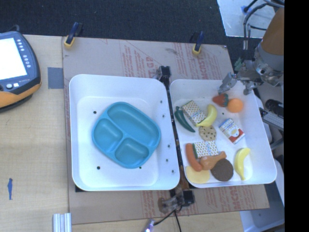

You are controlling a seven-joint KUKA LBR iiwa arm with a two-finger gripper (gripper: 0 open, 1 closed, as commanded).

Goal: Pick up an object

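we note the gripper (237,84) at the upper right corner of the right bin (264,134), its two fingers (227,85) spread apart and released, nothing between them. just below the fingertips lies a small red strawberry-like piece (220,100), touching an orange fruit (235,105) on its right; we cannot tell whether either fingertip touches them. further below the fingers we record a small red-and-white carton (231,130), and beyond it a yellow banana (243,162) near the bin's lower right corner. below and to the left of the fingers sit a second banana (209,116), a patterned packet (193,111) and a dark green pepper (184,121), with a cookie (208,134) beneath them. farthest down from the fingers are a carrot (192,157), a brown round piece (222,169) and a pale yellow slice (198,175). well to the left of the fingers, the left bin (82,129) holds a blue divided plate (126,134). a tablet-like pendant (14,66) rests on the bench far to the left.
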